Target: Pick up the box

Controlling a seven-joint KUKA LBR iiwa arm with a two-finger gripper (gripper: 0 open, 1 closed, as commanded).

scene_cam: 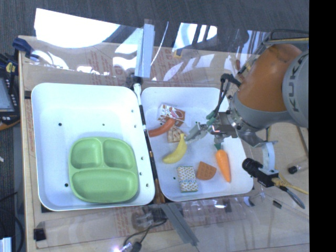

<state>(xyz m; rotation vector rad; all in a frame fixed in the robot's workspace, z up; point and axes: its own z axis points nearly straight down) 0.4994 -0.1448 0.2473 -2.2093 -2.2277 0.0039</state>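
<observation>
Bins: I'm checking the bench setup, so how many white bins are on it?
2. The left bin holds a green divided plate. The right bin holds the food items, with the gripper over it.

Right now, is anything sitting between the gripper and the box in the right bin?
Nothing blocks a straight path: the gripper hovers just right of the box. But the box is crowded: a sausage and cracker lie against its lower edge, and the banana lies just below.
</observation>
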